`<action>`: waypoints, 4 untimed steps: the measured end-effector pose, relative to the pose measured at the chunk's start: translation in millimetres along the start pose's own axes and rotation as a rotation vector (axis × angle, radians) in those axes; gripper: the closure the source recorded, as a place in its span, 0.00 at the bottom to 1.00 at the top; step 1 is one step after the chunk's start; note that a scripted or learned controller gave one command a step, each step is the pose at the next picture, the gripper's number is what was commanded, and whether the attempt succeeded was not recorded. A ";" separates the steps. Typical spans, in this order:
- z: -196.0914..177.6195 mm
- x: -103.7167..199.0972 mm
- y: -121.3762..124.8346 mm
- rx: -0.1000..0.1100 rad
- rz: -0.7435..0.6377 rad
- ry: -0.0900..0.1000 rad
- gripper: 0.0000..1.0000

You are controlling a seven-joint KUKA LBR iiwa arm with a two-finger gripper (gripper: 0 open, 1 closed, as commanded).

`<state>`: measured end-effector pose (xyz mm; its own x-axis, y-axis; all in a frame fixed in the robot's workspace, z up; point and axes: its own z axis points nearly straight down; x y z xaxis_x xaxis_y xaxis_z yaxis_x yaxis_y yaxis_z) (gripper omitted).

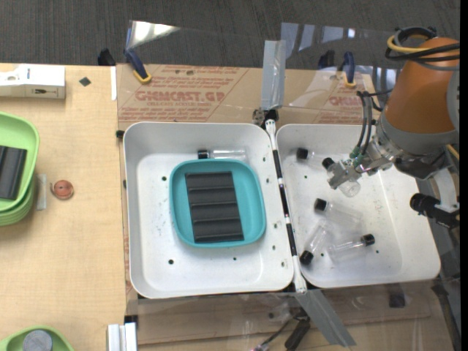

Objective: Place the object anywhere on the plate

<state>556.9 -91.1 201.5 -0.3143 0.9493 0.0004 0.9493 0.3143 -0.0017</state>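
Down at the near left corner of the bench [73, 269] sits a green tub [33, 340] with a grey lid, cut off by the edge of the view. Light wood runs along the left side of the bench, where a stack of green trays [20, 168] pokes in from the left edge, a small orange disc [63, 189] lies just beside it, and a white box [33, 81] rests at the far left corner. A printed cardboard sheet [190, 93] lies behind the bins, pinned by a blue-and-yellow clamp [137, 68]. Beyond the bench, the floor is dark carpet [219, 6].

Most of the left bin [146, 218] is taken up by a teal plate [252, 221], which carries a black ribbed insert [213, 207]. One clear vial [219, 153] lies against the plate's far edge.

Four more black-capped clear vials are scattered in the right bin [402, 251]: one vial [307, 154] near its far left corner, and a loose cluster of vials [333, 241] towards its near left side. None of these is on the plate.

From the right, the arm [420, 101] reaches over the right bin, with the gripper [342, 175] hovering above its far half. I cannot tell whether it is grasping anything.
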 end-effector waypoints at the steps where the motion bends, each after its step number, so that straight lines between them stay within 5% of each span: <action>1: 10.7 79.8 31.2 0.000 -0.127 0.000 1.00; 2: 10.6 79.3 31.1 0.000 -0.126 -0.001 0.00; 4: -2.3 11.5 -44.3 0.000 -0.096 0.000 0.00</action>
<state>511.3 -94.1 203.9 -0.4039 0.9148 0.0003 0.9148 0.4039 -0.0016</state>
